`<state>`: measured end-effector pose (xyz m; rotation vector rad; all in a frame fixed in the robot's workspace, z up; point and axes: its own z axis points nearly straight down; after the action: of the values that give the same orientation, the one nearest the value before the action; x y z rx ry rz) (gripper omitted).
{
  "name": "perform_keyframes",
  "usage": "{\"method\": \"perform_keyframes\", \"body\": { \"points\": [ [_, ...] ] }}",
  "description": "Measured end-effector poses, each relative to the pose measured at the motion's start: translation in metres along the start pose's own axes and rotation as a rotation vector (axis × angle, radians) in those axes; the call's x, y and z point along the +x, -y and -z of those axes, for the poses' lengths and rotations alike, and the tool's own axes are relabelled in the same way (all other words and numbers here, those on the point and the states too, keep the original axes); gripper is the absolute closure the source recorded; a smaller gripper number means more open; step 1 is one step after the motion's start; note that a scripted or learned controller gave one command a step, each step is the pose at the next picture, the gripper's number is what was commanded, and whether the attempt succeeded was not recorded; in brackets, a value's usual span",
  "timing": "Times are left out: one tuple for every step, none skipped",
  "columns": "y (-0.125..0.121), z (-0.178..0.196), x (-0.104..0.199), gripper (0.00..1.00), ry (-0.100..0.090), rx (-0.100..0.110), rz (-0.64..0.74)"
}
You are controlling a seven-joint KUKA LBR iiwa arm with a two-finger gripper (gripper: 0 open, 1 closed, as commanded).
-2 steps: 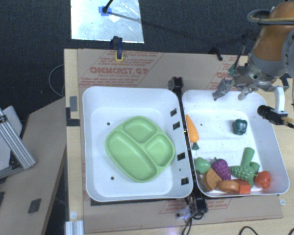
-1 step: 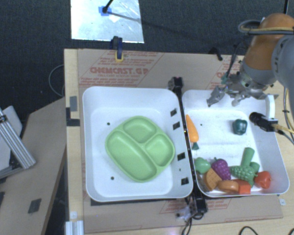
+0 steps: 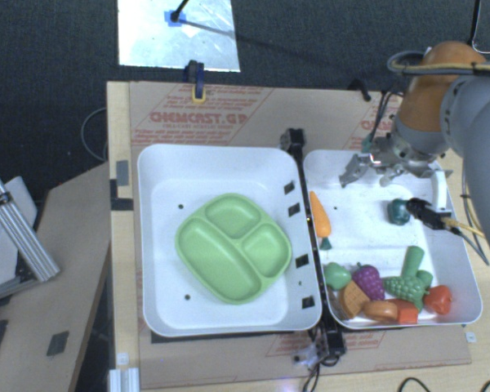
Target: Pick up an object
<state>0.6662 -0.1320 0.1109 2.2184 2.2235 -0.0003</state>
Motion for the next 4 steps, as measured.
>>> {"method": "perform_keyframes", "body": {
  "points": [
    [-0.001,-0.027,0.001,0.00,0.000,0.000,0.003],
    [-0.002,-0.014,0.001,1.00,0.000,-0.005,0.004],
    [0.003,0.044,0.007,1.00,0.000,-0.006,0.003],
    [0.002,0.100,-0.003,1.00,0.001,-0.006,0.000]
  ]
}}
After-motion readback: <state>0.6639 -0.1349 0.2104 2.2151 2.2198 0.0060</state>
